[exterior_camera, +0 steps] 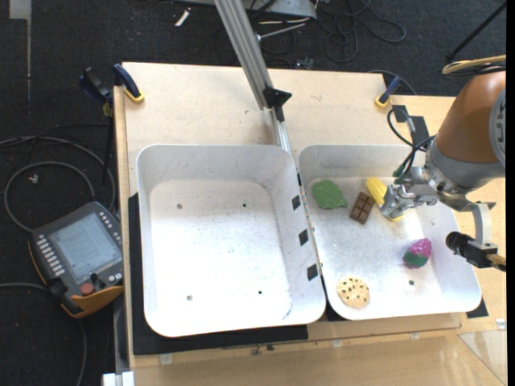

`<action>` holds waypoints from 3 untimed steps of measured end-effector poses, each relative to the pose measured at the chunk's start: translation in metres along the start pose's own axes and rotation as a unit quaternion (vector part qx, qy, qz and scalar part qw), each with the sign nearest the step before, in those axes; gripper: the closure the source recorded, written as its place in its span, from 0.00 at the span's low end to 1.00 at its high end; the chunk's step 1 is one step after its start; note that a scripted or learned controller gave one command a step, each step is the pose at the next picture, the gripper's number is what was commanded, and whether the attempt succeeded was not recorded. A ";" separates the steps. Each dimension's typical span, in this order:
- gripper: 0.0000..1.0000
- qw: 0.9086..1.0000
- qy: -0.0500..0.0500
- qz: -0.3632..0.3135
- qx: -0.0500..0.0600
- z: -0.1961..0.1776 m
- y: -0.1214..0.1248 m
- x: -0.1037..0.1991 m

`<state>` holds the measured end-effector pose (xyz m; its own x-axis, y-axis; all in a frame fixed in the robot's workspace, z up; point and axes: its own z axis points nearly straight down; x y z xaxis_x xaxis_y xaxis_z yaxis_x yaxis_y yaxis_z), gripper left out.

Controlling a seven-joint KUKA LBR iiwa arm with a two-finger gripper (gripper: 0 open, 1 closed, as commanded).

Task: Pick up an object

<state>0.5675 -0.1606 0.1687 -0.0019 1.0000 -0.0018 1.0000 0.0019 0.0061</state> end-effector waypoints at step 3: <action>1.00 1.000 0.002 -0.003 0.003 -0.115 0.011 0.054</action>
<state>0.5775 -0.1064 0.2832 -0.0079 1.0000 0.0016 1.0000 0.0079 0.0008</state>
